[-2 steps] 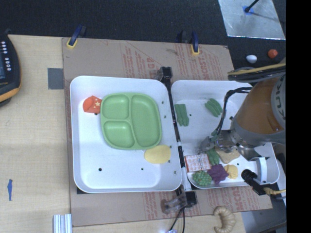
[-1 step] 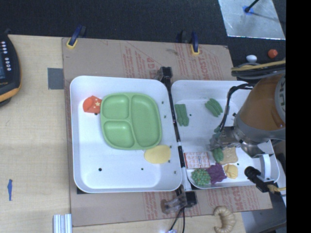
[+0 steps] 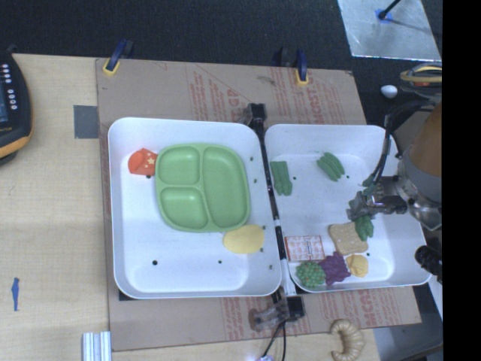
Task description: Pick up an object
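Note:
My gripper hangs over the right side of the right bin, reaching in from the right. A small green vegetable piece lies directly under its tip; whether the two touch is unclear. Close by in the same bin are a slice of toast, purple grapes, a green broccoli-like piece, a small yellow piece and a pink-white card. Farther left lie a green pod and a long green pickle.
The left bin holds a green divided plate, a red piece at its left and a yellow piece at its lower right. A black divider bar separates the bins. A tan curled thing lies on the cardboard in front.

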